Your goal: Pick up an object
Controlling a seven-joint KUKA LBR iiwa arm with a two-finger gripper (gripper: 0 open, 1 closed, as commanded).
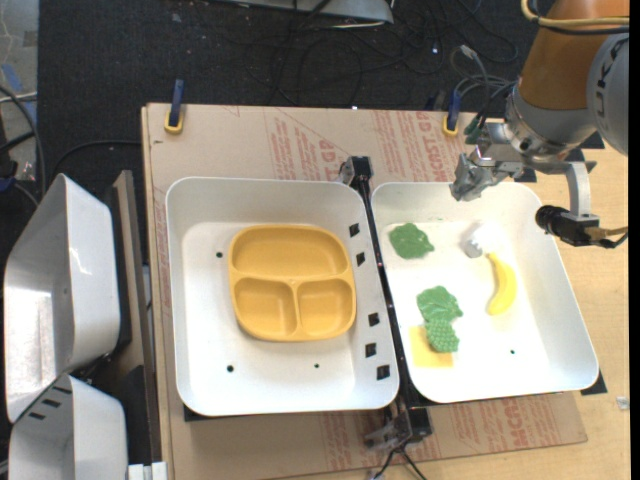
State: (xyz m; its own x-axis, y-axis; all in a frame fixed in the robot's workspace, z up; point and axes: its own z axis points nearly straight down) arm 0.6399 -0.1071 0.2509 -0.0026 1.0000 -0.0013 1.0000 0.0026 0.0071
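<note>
Reaching in from the upper right of the frame: grey KUKA arm with orange band (pixel 580 43), wrist angling down and leftward. Hanging over the upper edge of the glossy, shallow white right-hand bin (pixel 560 348): metal two-finger gripper (pixel 468 186), nothing visibly lying between the tips, open or closed being impossible to tell from this slant. Lying well apart across that bin's floor: flat ruffled green leaf-shaped toy (pixel 410 240) at upper left, small grey-white lump (pixel 473 245) just right of it and below the gripper, curved smooth yellow plastic banana (pixel 500 284) toward the right, knobbly green broccoli-like piece (pixel 439 317) lower centre, overlapping a thin flat yellow square (pixel 432 352). Sitting in the middle of the matching white left-hand bin (pixel 200 368): matte yellow-orange plastic plate with three compartments (pixel 293 281). Resting under both bins: brown cardboard sheet with red print (pixel 300 143).
</note>
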